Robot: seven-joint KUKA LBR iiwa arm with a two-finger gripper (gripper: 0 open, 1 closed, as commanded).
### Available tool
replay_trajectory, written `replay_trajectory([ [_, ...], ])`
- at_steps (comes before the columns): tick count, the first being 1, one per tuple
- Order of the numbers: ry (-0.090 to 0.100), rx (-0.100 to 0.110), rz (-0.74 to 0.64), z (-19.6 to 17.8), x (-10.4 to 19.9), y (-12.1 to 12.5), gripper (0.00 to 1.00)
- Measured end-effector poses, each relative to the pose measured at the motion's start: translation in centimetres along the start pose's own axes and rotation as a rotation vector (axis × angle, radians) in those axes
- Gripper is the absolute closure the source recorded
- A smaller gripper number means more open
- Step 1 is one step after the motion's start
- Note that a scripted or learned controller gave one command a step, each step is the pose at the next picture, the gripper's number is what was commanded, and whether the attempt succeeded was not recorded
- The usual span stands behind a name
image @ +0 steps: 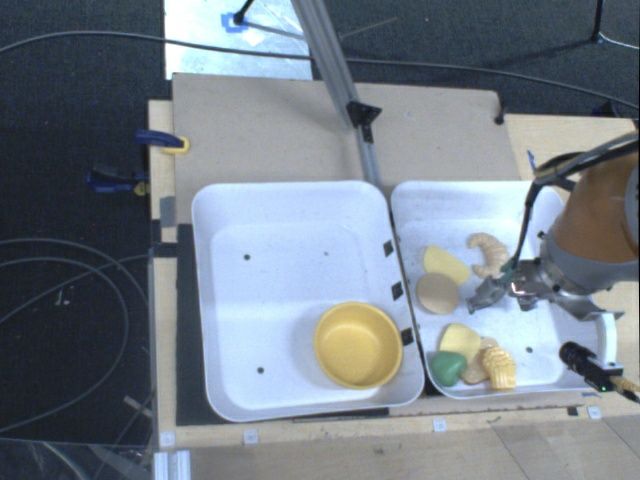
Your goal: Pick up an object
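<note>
White plastic, two shallow bins side by side on a tan bench [280, 118]; I could read no brand, label or writing on any item from my feed. Left bin [290, 218]: one yellow bowl [358, 344], upright, near its front right corner. Right bin [440, 203]: a pale yellow wedge [446, 265], a tan round disc [437, 294] touching it just in front, a curved tan croissant-like piece [489, 253] to the right of the wedge, and at the front edge a cluster of a second yellow piece [459, 339], a green piece [447, 368] and a ridged yellow piece [498, 365], all lying close together. Arm: the grey body with its orange band [600, 213] entered from the right and hung over the right bin's right half, wrist turned down toward the bin floor. Gripper [490, 293]: low in the bin, between the croissant-like piece and the front cluster, just right of the disc; whether it was apart or together I could not tell, and I saw nothing held in it. Blue and yellow clamps [150, 158] sat at the bench's left edge; a grey pole [330, 58] crossed above the bins.
</note>
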State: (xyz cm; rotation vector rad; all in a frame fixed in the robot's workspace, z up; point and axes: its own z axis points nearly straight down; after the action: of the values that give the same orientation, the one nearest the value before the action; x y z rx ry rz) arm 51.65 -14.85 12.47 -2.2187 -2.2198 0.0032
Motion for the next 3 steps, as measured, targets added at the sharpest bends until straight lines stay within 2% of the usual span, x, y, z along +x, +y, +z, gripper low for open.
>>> replay_trajectory([
  [1,0.000,-0.002,0.000,3.6,0.0,0.0,0.00],
  [2,-0.001,-0.006,0.000,2.3,0.0,0.1,1.00],
  [3,-0.003,-0.010,-0.004,-3.8,-0.3,-0.3,1.00],
])
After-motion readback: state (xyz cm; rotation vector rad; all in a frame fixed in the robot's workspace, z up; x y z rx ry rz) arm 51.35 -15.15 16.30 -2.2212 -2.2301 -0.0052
